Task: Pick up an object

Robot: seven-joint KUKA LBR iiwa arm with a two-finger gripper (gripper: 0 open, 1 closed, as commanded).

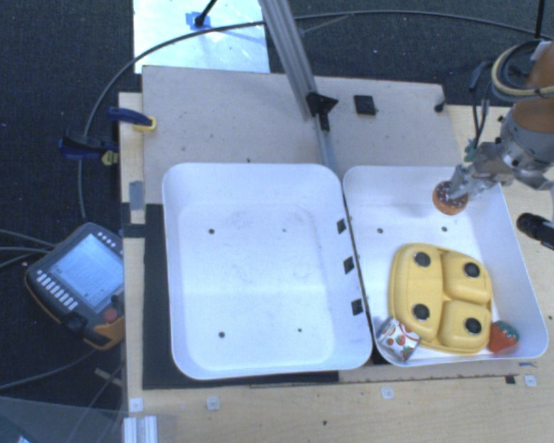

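Note:
My gripper (pixel 461 188) reaches in from the right over the far part of the right bin (pixel 379 201). Its tip meets a small brown round object (pixel 446 200), like a little doughnut, and covers that object's right side. A large yellow moulded piece (pixel 441 295) with several dark round spots lies in the near half of the same bin. At the bin's near edge sits a small white patterned item (pixel 398 339), and a red strawberry-like toy (pixel 504 337) rests in the near right corner.
The left bin (pixel 249 266) adjoins the right one, with black clips (pixel 349 265) along the shared wall. A grey pole (pixel 294 53) slants over the board behind the bins. A teach pendant (pixel 78 282) lies on the floor at the left.

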